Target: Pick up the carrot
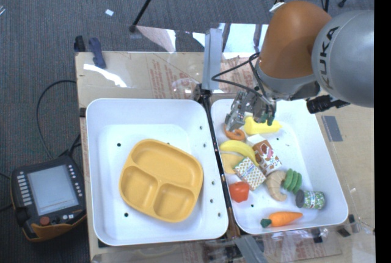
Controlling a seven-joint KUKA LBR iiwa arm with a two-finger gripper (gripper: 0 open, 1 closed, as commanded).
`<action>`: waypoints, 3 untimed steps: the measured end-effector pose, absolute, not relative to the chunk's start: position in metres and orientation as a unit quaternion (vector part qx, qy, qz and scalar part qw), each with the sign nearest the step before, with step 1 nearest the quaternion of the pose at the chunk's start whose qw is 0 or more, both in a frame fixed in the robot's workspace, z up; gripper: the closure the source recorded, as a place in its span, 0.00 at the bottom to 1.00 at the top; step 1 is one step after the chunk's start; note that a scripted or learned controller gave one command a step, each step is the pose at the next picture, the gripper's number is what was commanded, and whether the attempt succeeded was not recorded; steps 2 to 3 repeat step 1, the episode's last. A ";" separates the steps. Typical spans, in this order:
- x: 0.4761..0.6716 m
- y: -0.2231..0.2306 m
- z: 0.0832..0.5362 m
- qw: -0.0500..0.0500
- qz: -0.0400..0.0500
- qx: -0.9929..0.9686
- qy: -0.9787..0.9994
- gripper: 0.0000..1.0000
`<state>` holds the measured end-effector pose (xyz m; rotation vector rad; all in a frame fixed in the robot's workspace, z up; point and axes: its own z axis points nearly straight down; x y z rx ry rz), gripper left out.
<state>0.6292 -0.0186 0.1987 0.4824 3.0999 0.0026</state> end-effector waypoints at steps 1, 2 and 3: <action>0.591 0.000 0.186 -0.002 -0.001 0.383 0.924 1.00; 0.591 0.000 0.186 -0.002 -0.001 0.383 0.924 1.00; 0.591 0.000 0.186 -0.002 -0.001 0.383 0.924 1.00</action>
